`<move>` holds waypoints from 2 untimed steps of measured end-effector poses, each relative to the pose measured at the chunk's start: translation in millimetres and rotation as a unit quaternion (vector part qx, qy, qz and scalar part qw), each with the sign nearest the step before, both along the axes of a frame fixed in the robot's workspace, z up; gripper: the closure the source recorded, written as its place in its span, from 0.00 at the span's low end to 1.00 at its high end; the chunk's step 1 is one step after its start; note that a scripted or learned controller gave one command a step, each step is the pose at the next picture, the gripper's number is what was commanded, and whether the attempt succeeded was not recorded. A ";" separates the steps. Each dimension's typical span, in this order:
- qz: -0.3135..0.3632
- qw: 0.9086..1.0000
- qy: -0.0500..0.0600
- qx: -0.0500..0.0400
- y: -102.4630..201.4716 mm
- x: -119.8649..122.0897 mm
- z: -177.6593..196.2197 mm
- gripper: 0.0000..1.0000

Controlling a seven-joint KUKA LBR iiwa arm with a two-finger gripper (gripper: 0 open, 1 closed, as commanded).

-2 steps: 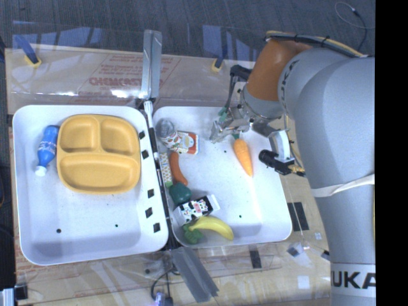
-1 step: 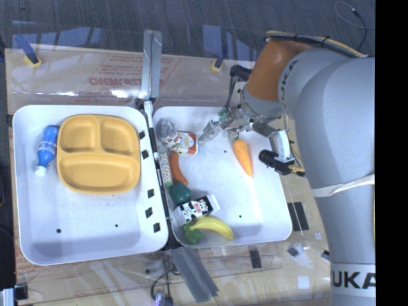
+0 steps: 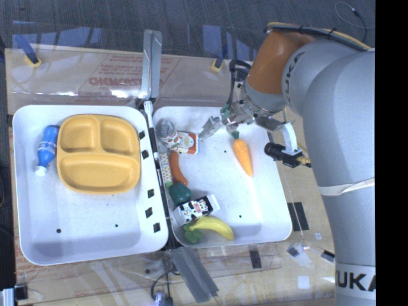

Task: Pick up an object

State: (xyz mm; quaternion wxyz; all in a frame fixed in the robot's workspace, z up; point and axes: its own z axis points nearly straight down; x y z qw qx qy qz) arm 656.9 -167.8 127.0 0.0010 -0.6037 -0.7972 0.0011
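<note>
Gripper [image 3: 220, 123] seemingly empty, near carrot [image 3: 242, 156]

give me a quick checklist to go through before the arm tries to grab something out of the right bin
1. Pincer over the right bin: ok, near its top edge.
2. Pincer holding nothing yet: ok, no object between its fingers.
3. Nearest target free: ok, the carrot lies alone on bare floor.
4. Pincer lined up over the carrot: not ok, it sits up and to the left of it.
5. Other objects separated: not ok, the banana and small carton crowd the lower left corner.
</note>
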 end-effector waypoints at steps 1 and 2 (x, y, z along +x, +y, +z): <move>-0.034 0.999 0.002 0.007 -32.9 -62.8 -36.3 0.00; -0.031 0.999 0.003 0.004 -34.9 -62.7 -30.3 1.00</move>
